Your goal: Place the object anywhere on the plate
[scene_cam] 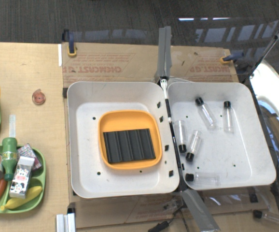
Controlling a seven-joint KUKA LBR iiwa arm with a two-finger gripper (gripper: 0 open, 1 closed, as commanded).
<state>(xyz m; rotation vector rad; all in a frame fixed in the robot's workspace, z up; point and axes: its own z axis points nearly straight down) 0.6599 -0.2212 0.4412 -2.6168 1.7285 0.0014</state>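
Looks done already: the dark grey ribbed rectangular slab lies flat in the middle of the orange plastic plate, left white bin. Gripper state, can't tell.

Robotics lab: twin white bins on a cardboard-covered bench, carpeted floor.

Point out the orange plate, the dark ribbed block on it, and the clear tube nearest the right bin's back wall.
orange plate point(130, 118), camera view, on its bare back rim.
dark ribbed block point(130, 145), camera view, on its middle.
clear tube point(204, 110), camera view, on its clear body below the black cap.
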